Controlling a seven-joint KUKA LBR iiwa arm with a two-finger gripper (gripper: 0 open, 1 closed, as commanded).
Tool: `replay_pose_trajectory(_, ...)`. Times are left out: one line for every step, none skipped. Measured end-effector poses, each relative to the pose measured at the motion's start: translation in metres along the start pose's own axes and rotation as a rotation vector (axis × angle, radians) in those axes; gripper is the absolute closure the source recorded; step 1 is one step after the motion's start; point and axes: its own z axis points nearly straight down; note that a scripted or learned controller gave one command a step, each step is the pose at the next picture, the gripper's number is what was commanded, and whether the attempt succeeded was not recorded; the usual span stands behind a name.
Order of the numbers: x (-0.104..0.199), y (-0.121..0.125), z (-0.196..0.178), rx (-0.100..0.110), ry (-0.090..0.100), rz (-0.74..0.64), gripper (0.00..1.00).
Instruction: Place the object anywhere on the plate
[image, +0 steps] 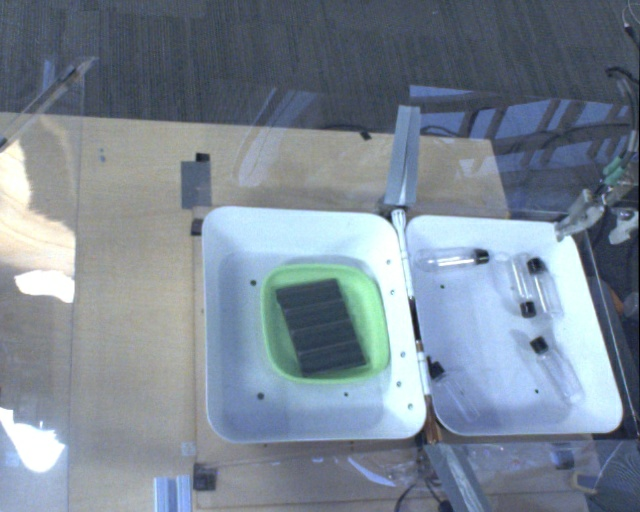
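Nearest, in the right bin (600, 400), lies a clear vial (555, 365); slippery and round, it may roll from any grasp. Two more vials (530, 287) (455, 260) lie farther back. Left, the green plate (275, 345) already carries a dark ridged block (320, 327). Tool (600, 200) at far right: state cannot be determined.

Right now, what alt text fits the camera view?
A green plate holding a dark ridged block sits in the left white bin. The right white bin holds several clear vials with black caps.
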Motion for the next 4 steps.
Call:
replay_pose_trajectory(0.0, -0.061, -0.082, -0.002, -0.001, -0.089, 0.0)
replay_pose_trajectory(-0.005, -0.084, -0.121, -0.003, -0.002, -0.02, 0.0)
replay_pose_trajectory(-0.001, -0.086, -0.04, 0.005, 0.001, -0.021, 0.0)
replay_pose_trajectory(-0.003, -0.085, -0.085, 0.001, 0.0, -0.168, 0.0)
